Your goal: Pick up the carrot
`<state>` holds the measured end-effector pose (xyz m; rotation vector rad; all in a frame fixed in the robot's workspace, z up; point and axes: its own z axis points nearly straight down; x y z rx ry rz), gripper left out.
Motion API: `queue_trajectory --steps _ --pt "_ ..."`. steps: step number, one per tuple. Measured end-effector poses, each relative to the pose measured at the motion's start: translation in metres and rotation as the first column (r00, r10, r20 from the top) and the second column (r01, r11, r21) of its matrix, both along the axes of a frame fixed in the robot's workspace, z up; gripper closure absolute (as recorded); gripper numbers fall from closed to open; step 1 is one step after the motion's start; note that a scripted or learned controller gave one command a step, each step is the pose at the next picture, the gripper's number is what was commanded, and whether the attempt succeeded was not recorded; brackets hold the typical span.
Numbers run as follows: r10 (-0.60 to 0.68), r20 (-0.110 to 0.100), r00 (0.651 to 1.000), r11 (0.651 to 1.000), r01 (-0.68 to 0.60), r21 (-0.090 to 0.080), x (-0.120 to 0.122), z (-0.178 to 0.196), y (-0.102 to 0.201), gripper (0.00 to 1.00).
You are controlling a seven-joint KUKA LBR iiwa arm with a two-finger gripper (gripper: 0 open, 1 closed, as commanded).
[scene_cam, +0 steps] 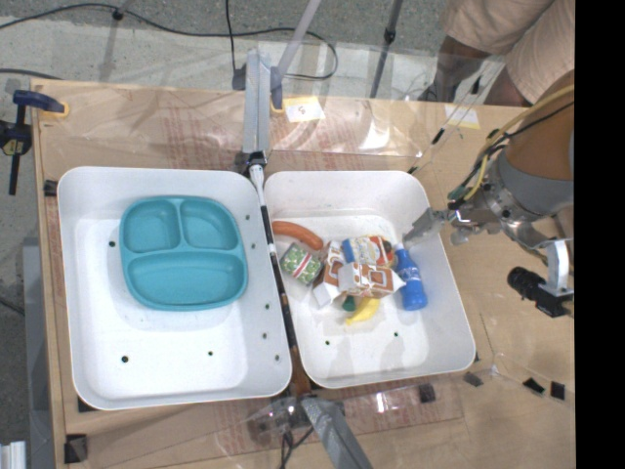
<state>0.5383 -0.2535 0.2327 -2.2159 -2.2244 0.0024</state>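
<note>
The tool [422, 226] hangs over the right rim of the right-hand shallow white plastic bin [444, 335], its dark tips pointing in toward the clutter; whether it stands wide or narrow cannot be told from here, and nothing shows between its tips.

Farthest from the tool, in the left-hand shallow white plastic bin [88, 360], lies a teal three-compartment plastic plate [184, 252]. Nearer, just past the wall between the bins, the carrot, a slim orange-red curved plastic toy [298, 233], lies on its side on the bin floor, with a small green crinkled packet [302, 264] touching it on the camera's side. Closer to the tool sit a heap of red-and-white printed cartons [361, 265], a small yellow toy [363, 311] and, nearest, a blue plastic bottle [410, 281].

The carrot looks light, stiff and smooth, so it may slip or roll under a pinch; its open middle, taken across the narrow width, seems the best place to hold it.

The arm enters low over the table [146, 125], wrist [522, 198] bent so the tool slants down and away, toward the carrot well beyond it.
</note>
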Motion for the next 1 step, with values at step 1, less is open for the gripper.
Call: queue_trajectory --steps 1 --pt "-0.261 -0.004 0.965 0.965 0.261 0.001 -0.0693 -0.0863 0.0588 0.0"
